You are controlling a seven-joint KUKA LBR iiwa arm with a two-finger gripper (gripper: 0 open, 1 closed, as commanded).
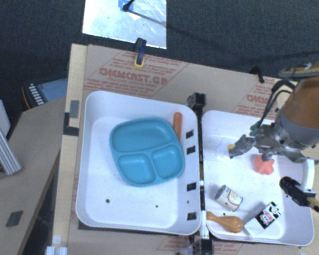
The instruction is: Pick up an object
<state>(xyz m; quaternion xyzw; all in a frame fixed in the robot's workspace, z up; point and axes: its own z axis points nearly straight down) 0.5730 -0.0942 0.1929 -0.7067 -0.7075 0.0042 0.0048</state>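
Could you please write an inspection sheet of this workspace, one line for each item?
Surface: two white bins side by side, left bin and right bin, on a brown board.
Job's things: in the right bin, a pink object, a small can, a tan drumstick-shaped toy, a black and white carton.
Clutter: blue divided plate and an orange stick in the left bin.
Grippers: gripper over the right bin, beside the pink object; nothing seen between its fingers.
Cables: black cables along the arm.
Surroundings: shiny sheet on dark floor, yellow clamp.
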